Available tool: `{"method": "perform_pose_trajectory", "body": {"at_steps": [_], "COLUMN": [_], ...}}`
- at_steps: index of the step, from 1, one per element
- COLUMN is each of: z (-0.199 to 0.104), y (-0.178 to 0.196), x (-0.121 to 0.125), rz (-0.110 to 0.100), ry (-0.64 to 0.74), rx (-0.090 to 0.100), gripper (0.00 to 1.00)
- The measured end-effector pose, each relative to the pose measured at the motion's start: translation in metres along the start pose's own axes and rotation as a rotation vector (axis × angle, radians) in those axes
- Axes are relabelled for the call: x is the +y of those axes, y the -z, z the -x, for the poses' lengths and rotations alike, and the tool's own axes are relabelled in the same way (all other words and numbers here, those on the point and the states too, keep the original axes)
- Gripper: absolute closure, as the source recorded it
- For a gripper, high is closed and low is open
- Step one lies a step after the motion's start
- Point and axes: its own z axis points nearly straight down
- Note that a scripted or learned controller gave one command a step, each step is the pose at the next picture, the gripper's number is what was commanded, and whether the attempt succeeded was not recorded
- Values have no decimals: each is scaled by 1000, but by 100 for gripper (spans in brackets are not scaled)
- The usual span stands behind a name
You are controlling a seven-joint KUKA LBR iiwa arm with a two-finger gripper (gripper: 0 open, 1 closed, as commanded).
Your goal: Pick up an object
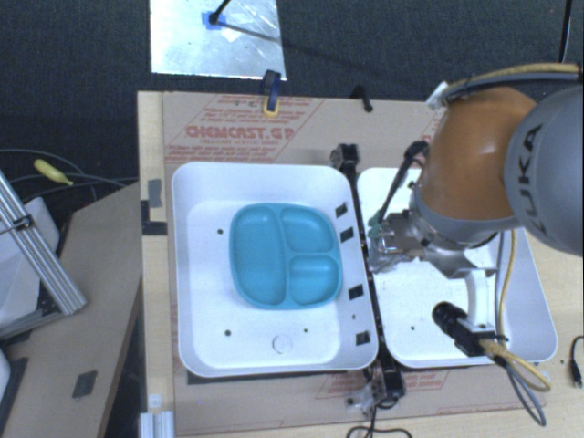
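1. The arm (497, 167) hangs low over the right bin (411, 336); its bulk hides the jaws, so I cannot tell whether they are apart or together.
2. The one object I can see is the blue divided plate (285, 255), lying flat in the middle of the left bin (205, 272), well apart from the arm.
3. My worry: a descent here closes on bare bin floor, or clips the shared wall between the bins.
4. The plate is shallow and broad, so I judge a rim grasp could slip.
5. Readable: "KUKA" on the arm; red "CHEMCAST GP" on the cardboard sheet (239, 128) covering the worktop.
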Motion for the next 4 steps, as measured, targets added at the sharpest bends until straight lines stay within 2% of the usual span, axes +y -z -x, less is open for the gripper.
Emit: {"method": "perform_pose_trajectory", "body": {"at_steps": [1, 2, 3, 4], "z": [-73, -106, -199, -184], "y": [-11, 234, 284, 281], "x": [0, 76, 45, -1], "rz": [2, 25, 8, 3], "ry": [4, 1, 7, -1], "rx": [2, 4, 5, 1], "gripper": [100, 100, 100, 100]}}
